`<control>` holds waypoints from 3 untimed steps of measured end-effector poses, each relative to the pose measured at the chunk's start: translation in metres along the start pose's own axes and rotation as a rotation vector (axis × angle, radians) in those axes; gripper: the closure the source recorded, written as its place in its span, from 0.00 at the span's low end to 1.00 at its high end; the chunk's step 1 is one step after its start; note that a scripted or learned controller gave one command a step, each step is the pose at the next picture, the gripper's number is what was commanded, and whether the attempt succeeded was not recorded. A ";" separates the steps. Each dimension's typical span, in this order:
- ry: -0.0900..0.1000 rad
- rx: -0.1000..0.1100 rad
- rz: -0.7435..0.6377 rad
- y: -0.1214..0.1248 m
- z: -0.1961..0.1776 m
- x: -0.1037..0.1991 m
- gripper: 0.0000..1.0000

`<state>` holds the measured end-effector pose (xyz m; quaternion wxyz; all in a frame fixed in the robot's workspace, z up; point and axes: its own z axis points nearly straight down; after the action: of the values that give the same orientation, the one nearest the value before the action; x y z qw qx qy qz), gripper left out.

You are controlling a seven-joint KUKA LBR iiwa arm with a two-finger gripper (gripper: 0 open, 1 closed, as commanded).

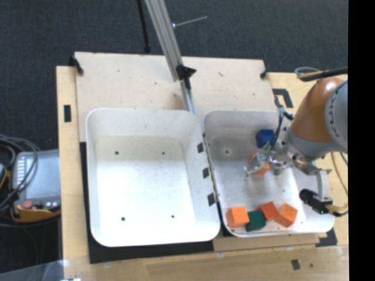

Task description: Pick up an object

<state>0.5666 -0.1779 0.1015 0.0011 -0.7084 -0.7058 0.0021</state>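
Arm: grey, orange-banded wrist, reaching in from the right of the frame over the right bin [218, 134].
Claw [261, 164]: low at the centre of the right bin, tips close around a small orange piece [262, 168]; whether it is spread or pinching, cannot tell.
Blue object [265, 137]: just above the claw, part hidden by it.
Block row: lower edge of the right bin; orange block [237, 216], dark green block [256, 219], red-orange block [269, 211], orange block [287, 214], packed touching.
Handling (judged): blocks look small, light, rigid, likely foam or wood; flat faces suit a pinch across opposite sides.
Risk (judged): packed neighbours leave little room; the end blocks are the easiest take.
Left bin [94, 157]: centre-left on the table [67, 157].
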 end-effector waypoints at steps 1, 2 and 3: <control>0.002 -0.008 0.006 0.002 -0.013 0.000 1.00; 0.000 -0.010 0.001 -0.007 -0.069 -0.005 1.00; 0.000 -0.012 -0.008 -0.002 -0.129 0.002 1.00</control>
<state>0.5655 -0.1760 0.2307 -0.0032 -0.7056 -0.7086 -0.0022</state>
